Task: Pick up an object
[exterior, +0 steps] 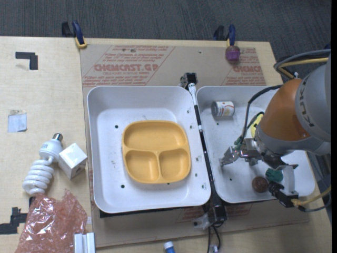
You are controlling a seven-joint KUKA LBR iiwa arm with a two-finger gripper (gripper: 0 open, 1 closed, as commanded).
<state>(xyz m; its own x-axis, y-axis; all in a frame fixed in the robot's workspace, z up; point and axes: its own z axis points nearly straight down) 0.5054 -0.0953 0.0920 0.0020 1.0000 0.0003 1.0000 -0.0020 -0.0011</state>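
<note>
The right bin [210,96] contains a small white can [223,108] lying on its side near the far wall. A brown round object [259,183] sits near the front, beside a green piece [274,174] partly hidden under the arm. My gripper [230,156] hangs low over the middle of the right bin, pointing left. It is well in front of the can and left of the brown object. Nothing is visible in its grasp.
The left bin [100,141] holds a yellow divided plate [156,151]. On the bench at the left lie a spiral light bulb [42,167], a white cube [72,160] and a crumpled pink bag [50,225]. A purple object [233,52] sits behind the bins.
</note>
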